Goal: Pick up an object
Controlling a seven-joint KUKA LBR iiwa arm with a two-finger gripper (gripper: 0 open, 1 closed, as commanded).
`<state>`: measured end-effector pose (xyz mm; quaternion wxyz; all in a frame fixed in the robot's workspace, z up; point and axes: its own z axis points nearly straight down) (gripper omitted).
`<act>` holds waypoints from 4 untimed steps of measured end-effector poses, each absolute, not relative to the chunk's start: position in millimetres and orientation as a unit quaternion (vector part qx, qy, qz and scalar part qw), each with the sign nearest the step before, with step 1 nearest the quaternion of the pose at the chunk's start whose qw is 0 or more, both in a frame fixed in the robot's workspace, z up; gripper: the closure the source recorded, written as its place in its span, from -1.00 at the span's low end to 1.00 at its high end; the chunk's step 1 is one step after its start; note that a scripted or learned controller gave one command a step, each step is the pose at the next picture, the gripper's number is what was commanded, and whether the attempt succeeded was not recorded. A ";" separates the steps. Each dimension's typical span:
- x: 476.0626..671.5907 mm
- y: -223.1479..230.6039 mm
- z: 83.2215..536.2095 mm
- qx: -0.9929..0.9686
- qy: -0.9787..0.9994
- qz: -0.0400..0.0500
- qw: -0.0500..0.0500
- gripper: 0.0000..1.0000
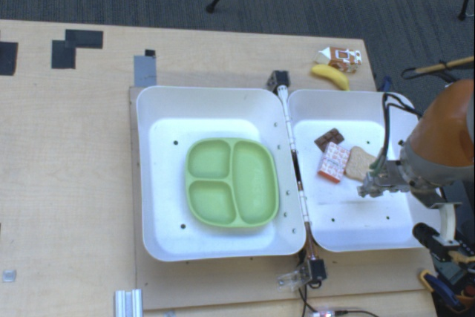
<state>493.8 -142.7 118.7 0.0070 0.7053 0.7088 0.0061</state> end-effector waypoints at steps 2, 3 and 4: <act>488.7 -98.1 86.6 0.706 0.708 0.002 0.003 -1.00; 491.0 -97.6 98.1 0.705 0.709 0.004 0.005 1.00; 490.9 -97.5 97.9 0.705 0.709 0.004 0.005 -1.00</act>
